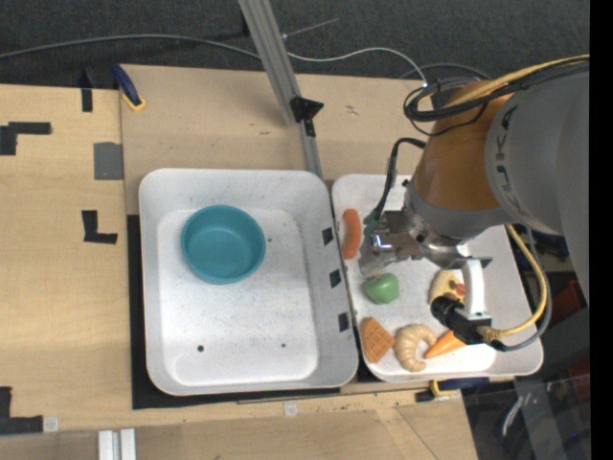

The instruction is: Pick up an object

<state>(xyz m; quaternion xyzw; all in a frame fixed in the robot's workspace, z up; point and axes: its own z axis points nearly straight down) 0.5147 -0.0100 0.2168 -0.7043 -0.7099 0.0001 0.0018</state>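
Gripper [376, 247] between sausage [351, 233] and green pepper [383, 287], croissant [414, 345] nearby

Teal bowl [223, 243] in left white bin [158, 286], metal pole [278, 60] above

1. Arm [498, 161] hides the right bin's [517, 357] far right portion; arm cut by the right edge.
2. Yellow item [446, 284] half hidden behind the white wrist fitting [473, 290]; identity unclear.
3. Bench [57, 257] cut off left and bottom.
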